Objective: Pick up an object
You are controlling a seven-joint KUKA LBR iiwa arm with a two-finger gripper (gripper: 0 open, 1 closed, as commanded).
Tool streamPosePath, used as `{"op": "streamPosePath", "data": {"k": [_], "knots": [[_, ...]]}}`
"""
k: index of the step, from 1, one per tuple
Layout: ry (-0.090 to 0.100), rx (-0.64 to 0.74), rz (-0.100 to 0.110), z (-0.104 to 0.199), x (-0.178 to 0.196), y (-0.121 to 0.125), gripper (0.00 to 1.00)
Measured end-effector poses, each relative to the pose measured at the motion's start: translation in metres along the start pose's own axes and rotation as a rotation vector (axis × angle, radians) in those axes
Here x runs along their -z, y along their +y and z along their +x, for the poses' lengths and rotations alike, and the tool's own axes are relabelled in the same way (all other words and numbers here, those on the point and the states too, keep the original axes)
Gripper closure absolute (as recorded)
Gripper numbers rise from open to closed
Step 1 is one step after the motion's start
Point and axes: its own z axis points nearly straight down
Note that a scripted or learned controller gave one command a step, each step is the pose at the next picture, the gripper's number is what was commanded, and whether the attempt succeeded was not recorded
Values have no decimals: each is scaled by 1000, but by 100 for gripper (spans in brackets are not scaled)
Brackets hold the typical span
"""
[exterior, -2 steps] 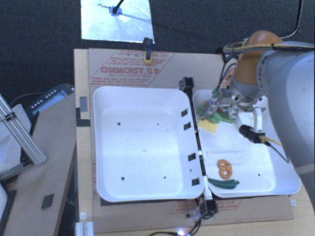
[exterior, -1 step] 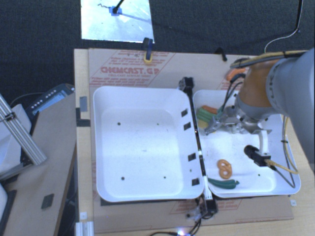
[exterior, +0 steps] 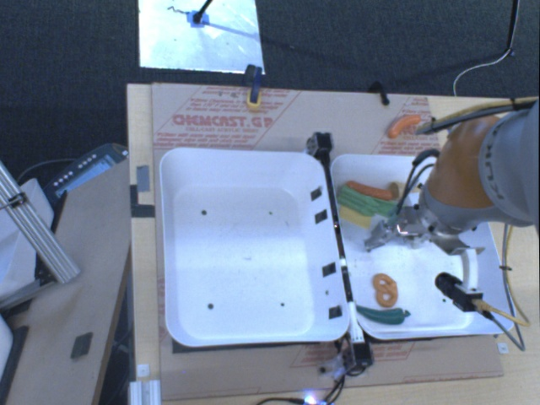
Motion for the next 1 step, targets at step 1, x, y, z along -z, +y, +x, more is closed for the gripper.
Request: {"op": "streamPosePath", "data": {"k": [1], "knots": [[4, 2, 4, 34, -1, -76, 0]]}}
